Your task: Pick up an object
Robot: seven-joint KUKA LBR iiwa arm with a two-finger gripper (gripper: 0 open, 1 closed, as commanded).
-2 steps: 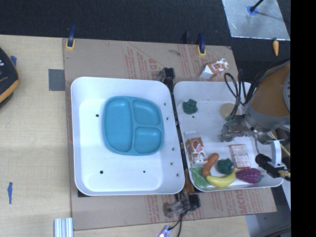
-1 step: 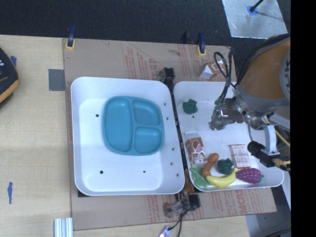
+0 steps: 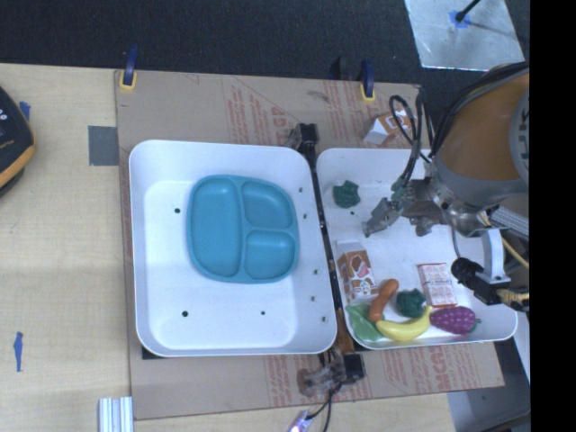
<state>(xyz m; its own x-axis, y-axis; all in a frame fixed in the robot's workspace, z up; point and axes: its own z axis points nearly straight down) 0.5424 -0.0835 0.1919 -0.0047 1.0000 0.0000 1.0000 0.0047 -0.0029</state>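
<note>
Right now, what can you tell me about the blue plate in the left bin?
The blue plate is a light blue, rounded-rectangular tray, plastic by its look, with three compartments: a large one on the left and two smaller ones on the right. It lies flat, face up, near the middle of the left bin, with nothing in it or touching it.

- Blue divided plate sitting in white left bin.
- White right bin holding: dark green piece, brown-and-white packet, orange carrot, yellow banana, purple grapes.
- Arm showing grey with orange.
</note>
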